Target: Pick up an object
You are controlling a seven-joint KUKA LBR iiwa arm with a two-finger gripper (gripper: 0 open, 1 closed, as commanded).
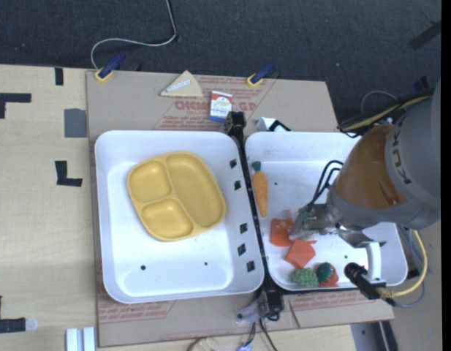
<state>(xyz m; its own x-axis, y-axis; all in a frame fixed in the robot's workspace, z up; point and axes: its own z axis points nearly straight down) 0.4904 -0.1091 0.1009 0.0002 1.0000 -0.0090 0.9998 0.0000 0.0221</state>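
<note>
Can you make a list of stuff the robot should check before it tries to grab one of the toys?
1. Toys in reach: carrot, two red-orange blocks and a green bunch lie in the right bin: ok.
2. Gripper over a toy: it sits beside the upper red-orange block: ok.
3. Fingers open or shut: cannot tell.
4. Toy held already: nothing seen between the fingers: not ok.
5. Yellow plate out of the way, in the left bin: ok.

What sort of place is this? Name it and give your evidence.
Likely a robotics lab bench for pick-up trials: two white bins clamped side by side on cardboard, toy food such as a carrot, and tape markers on the tabletop.
</note>
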